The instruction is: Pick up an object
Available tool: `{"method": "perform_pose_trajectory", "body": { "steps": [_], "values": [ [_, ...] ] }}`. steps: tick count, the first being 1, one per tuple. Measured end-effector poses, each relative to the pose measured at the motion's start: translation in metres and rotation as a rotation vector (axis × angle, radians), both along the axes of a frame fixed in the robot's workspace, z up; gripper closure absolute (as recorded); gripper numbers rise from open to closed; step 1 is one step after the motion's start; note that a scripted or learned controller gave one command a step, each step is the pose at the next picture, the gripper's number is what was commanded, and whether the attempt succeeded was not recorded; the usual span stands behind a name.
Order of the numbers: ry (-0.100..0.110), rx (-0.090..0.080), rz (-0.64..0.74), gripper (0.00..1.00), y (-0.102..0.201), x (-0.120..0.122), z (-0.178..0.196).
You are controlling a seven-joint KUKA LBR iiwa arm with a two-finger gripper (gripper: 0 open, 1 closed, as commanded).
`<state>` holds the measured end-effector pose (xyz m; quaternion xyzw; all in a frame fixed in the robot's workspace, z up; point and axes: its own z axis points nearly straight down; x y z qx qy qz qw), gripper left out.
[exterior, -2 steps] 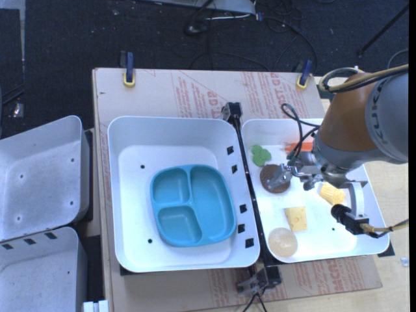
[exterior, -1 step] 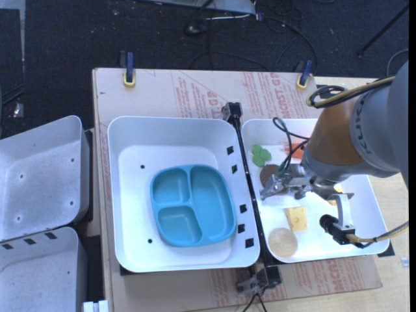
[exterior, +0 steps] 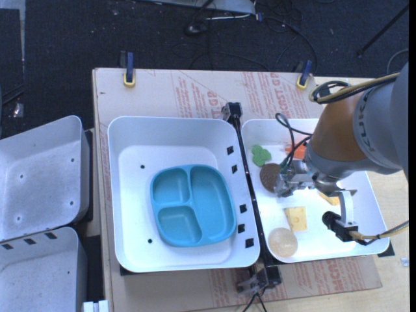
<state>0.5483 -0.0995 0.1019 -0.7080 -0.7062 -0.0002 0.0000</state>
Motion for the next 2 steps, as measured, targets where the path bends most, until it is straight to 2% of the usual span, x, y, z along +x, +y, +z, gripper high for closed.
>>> {"method": "perform_pose_trajectory", "body": {
  "steps": [2],
  "values": [
    [-0.005,-0.001,0.006,1.00,0.015,0.007,0.096]
  ]
}}
